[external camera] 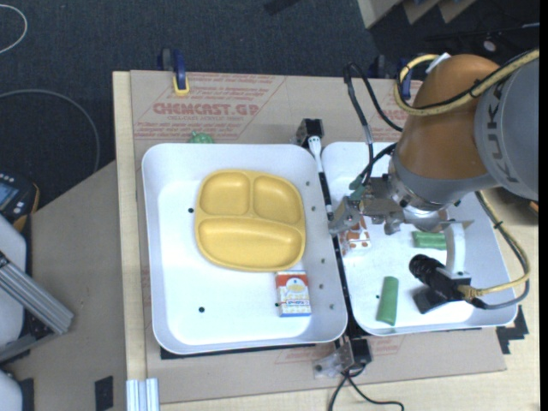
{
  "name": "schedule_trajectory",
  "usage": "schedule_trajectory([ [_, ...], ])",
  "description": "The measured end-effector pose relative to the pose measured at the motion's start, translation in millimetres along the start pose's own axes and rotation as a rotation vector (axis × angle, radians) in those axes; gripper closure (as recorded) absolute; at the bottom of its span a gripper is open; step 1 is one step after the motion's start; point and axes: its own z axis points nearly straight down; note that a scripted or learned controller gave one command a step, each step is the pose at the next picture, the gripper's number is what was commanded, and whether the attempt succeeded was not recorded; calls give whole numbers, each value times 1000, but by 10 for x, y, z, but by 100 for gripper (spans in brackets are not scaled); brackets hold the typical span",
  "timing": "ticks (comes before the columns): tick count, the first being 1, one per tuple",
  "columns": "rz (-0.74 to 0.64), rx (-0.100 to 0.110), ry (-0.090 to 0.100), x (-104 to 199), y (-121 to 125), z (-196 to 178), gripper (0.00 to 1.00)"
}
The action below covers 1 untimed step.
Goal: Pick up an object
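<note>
The gripper point(353, 215) is held low over the left edge of the right bin point(490, 259), about midway along it, close to the divide between the two bins. How far it is opened cannot be told from this angle, and nothing can be seen gripped in it. A small orange-and-white item point(359, 240) is seen just beneath and in front of it, on the bin floor by that left edge; whether it is touched cannot be told. The grey and orange arm point(445, 135) is stretched over the far half of this bin.

Both bins are carried on a brown board point(214, 101) printed with red lettering, and dark carpet point(128, 15) is seen around it.

In the right bin, a green cylinder point(388, 300) is laid near the front edge, and a pale green item point(428, 240) is partly covered by the arm. In the left bin point(167, 229), a yellow divided plate point(251, 219) is set at the centre, with a small printed box point(294, 294) near the front right corner.
</note>
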Motion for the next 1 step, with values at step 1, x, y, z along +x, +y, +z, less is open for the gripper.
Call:
schedule_trajectory([
  [1, -6, -30, 2, 727, 78, -1222, 0],
])
